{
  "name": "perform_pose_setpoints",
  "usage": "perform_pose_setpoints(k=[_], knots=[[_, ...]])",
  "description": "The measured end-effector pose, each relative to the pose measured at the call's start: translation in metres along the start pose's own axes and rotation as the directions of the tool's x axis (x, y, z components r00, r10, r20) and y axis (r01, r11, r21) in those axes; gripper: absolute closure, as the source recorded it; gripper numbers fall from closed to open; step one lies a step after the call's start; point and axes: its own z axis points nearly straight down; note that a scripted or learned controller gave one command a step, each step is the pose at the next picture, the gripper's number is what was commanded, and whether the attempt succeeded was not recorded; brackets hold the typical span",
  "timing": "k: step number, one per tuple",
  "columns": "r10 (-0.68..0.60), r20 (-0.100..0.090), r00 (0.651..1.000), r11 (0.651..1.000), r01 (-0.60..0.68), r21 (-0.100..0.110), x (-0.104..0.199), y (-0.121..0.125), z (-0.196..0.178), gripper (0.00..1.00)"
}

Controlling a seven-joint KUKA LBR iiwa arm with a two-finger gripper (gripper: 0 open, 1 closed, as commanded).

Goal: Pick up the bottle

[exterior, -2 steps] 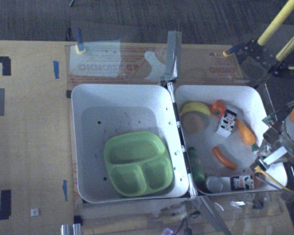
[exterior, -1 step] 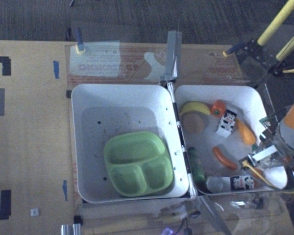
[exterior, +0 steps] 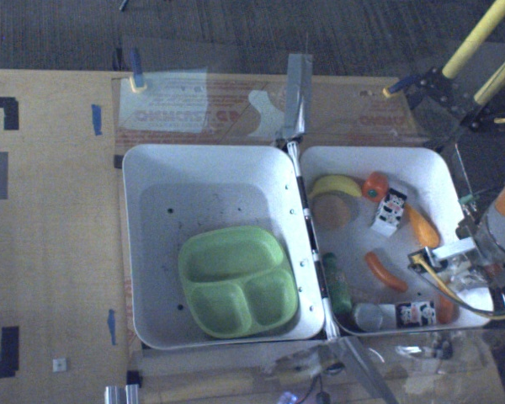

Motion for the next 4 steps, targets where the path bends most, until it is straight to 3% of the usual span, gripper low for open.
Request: perform_pose_setpoints(k=[1,2,4], knots=[[-0.362,0.005,0.932,0.932,0.362,0.005,-0.003,0.0,-0.008,1.0],[-0.262,-0.006,0.965,0.965,0.262,-0.007,0.002,0.001,0.003,1.0],[-0.25,-0.004,0.968,0.968,0.25,-0.004,0.001,0.002,0.002,1.0]])
